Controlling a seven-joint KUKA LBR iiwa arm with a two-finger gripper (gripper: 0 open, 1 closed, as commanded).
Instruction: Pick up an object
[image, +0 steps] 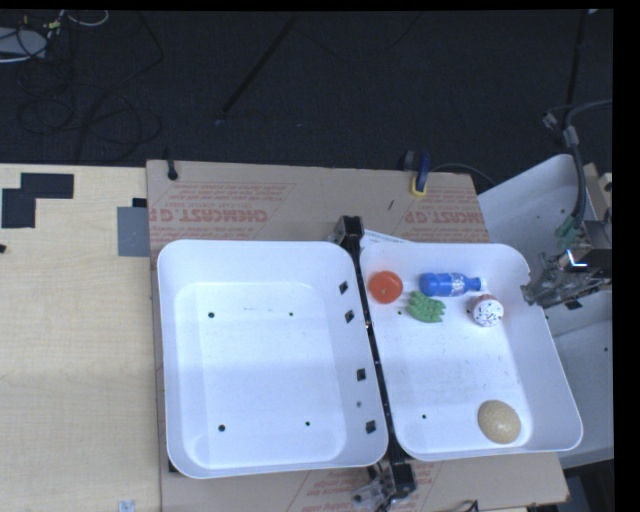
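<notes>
Pale wooden worktop (70, 340) carries two smooth white plastic bins; the right bin (545, 345) holds a round orange ball (385, 287), blue bottle (448, 285), knobbly green toy (427, 308), speckled white ball (487, 312) and tan oval lump (499, 420). Gripper (560, 280) sits at mid-right, its state unclear.

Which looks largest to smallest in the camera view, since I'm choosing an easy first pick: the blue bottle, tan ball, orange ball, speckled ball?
1. blue bottle, longest, lying on its side
2. tan ball; it lies nearer the camera, so its lead over the next is unsure
3. orange ball
4. speckled ball, smallest
</notes>
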